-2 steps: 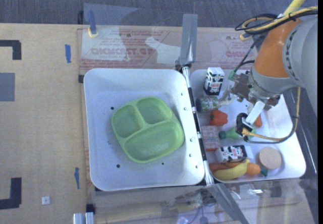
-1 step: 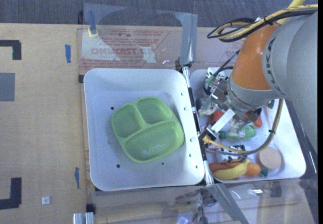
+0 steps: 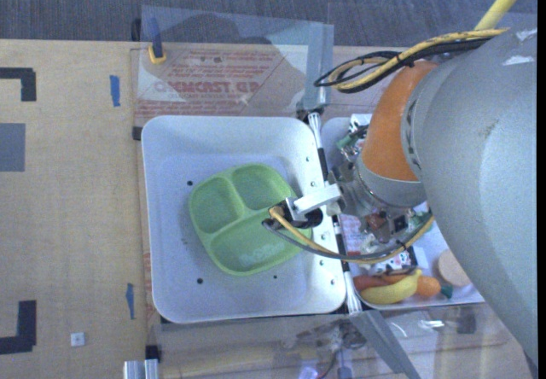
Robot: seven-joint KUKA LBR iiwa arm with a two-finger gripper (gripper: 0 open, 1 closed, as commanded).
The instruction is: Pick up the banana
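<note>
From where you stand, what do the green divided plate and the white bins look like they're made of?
The green divided plate looks like moulded plastic: uniform matte colour, rounded compartment ridges, soft sheen. The left white bin also seems plastic, smooth and slightly glossy, with rounded corners and a thin raised rim. The right white bin looks the same, though the arm covers most of it.

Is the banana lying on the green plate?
No, the banana lies in the right bin, while the green plate sits in the left bin.

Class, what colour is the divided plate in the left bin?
Green: the divided plate in the left bin, seen in the camera view.
</note>
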